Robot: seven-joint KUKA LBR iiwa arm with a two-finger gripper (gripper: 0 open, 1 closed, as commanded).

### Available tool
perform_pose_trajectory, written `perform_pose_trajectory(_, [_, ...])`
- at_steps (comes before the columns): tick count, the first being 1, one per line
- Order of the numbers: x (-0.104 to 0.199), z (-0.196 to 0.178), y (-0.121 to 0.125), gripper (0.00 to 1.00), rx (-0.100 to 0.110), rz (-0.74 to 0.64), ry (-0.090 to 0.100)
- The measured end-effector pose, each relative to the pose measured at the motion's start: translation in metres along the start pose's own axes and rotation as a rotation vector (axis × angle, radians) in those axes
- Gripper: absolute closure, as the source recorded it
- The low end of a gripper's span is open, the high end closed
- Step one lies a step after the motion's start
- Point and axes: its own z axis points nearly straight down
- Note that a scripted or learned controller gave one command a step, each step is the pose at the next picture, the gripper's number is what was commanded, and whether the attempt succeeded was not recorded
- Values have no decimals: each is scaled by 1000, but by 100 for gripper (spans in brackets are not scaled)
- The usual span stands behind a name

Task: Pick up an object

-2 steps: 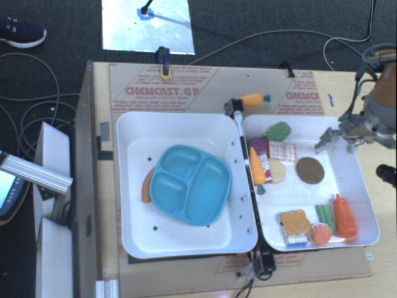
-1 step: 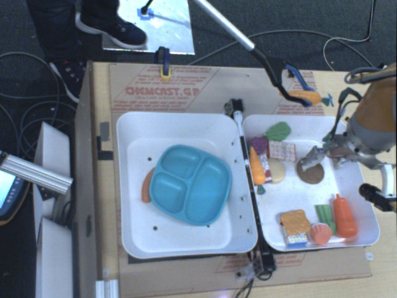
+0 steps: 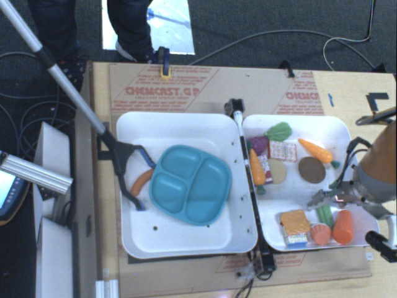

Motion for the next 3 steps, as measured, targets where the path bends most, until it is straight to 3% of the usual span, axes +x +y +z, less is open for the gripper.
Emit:
perform_pose_trajectory(1, [36,-44,96,0,-4,-3,0])
perform_pose_trajectory(2, [18,-13,144,0,-7,-2,-3])
perform_pose_trajectory(3, [29,-9,92,0,-2,-1,0])
